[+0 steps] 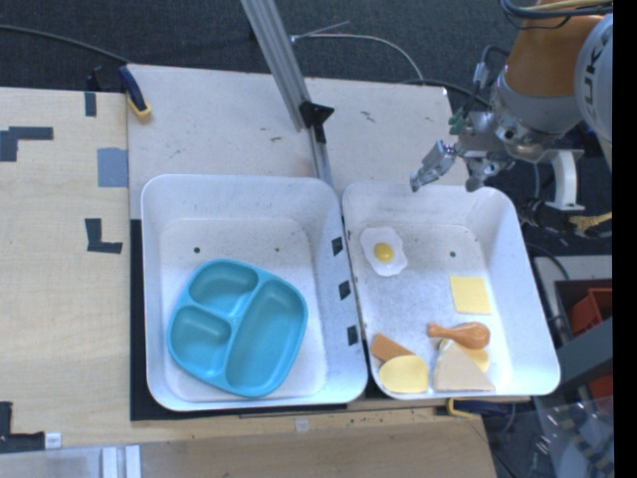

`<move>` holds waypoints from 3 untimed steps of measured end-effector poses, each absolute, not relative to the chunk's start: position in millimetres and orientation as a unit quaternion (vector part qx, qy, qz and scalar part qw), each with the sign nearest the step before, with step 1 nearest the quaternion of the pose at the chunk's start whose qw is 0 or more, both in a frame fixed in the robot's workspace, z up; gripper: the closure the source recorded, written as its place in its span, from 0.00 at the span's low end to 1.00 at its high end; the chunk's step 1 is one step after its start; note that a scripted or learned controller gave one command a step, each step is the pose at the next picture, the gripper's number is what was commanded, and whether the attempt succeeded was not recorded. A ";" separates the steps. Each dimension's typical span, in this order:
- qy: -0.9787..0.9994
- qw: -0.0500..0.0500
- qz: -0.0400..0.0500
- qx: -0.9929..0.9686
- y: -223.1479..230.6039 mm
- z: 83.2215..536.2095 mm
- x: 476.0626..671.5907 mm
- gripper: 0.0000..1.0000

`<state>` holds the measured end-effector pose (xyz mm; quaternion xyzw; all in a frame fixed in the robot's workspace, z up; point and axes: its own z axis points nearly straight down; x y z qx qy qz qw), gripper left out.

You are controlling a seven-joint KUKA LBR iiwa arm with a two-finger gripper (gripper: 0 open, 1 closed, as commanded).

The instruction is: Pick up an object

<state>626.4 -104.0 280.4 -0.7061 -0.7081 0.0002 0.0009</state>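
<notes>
Toy foods cluster at the right bin's (518, 257) near edge; the drumstick (460, 335) looks light, rigid, graspable mid-shaft. The claw (453, 167) hovers open, empty.

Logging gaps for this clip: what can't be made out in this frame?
- Gripper: small and blurred in the camera view; finger state unreadable.
- Arm: cut off by the top and right edges.
- Food pile: pieces overlap in the right bin, hiding each other's outlines.
- Pole: top cut off by the upper edge.
</notes>
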 end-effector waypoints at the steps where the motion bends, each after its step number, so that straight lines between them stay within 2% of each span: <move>1: -0.705 0.003 0.004 -0.709 -161.9 195.8 603.1 0.00; 2: -0.706 0.004 0.003 -0.708 -174.8 104.1 570.7 0.00; 3: -0.706 0.001 0.001 -0.708 -170.5 88.9 506.7 0.00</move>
